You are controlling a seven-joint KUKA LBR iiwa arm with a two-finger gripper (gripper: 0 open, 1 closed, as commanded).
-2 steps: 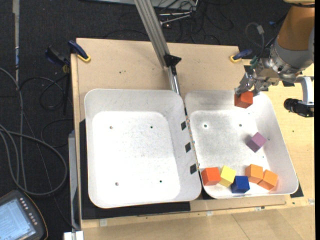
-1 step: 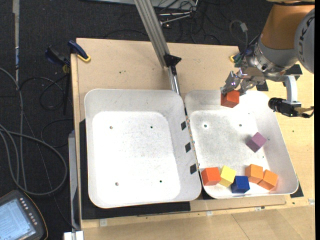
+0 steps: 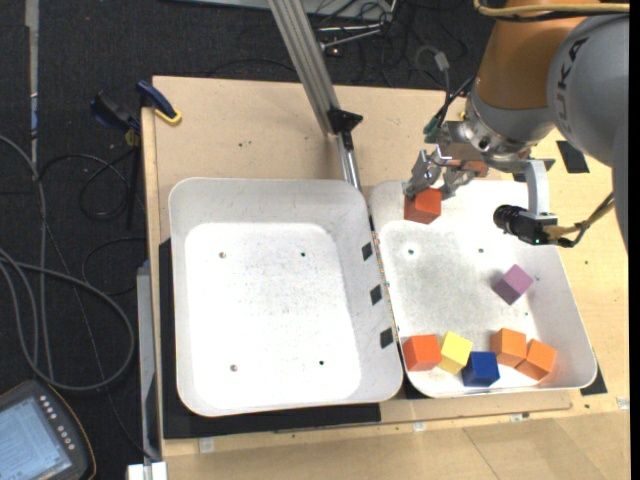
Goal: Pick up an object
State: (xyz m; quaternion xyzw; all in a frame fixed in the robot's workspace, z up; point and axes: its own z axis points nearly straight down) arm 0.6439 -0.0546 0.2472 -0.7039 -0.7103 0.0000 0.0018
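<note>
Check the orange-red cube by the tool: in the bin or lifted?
Lifted, apparently: the orange-red cube sits between the tool fingers, over the right bin's far rim.

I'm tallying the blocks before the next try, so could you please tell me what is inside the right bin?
The right bin holds a purple block, three orange blocks, a yellow block and a blue block. The hand hides part of the far corner, above an orange-red block.
</note>
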